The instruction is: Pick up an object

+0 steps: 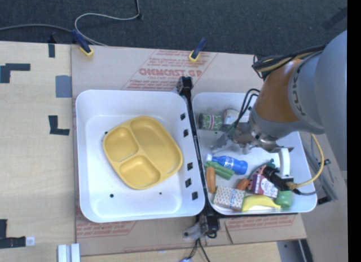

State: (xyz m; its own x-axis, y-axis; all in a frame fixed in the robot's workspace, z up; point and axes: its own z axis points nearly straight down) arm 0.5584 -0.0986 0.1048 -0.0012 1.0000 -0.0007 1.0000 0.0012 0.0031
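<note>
Over the right bin (309, 199), the arm (296, 94) reaches in from the right, and its hand (232, 137) sits low among the clutter, near the bin's upper left part, just below a small green-labelled can (210, 121) lying on its side. Whether the hand's grip is open or closed cannot be told from this angle, and nothing can be confirmed as held. By judgement, the hand is placed here because every candidate for picking lies in this bin.

Count, right bin: one can; one blue bottle (229, 164) lying on its side just below the hand; one orange carrot-shaped toy (210, 180) beside the divider; one patterned box (229, 198); one yellow banana (260, 203) along the near wall; one dark red packet (263, 185); one green item (285, 200) at the banana's right end, kind unclear. These lie crowded and touching along the near side, as loosely tipped-in things settle.

Count, left bin (90, 159): one yellow three-compartment plate (142, 151), lying flat at the centre, well apart from the walls.

Two bins rest side by side on the cardboard-covered worktop (113, 69). Two yellow clips (197, 52) hold the cardboard's far edge.
</note>
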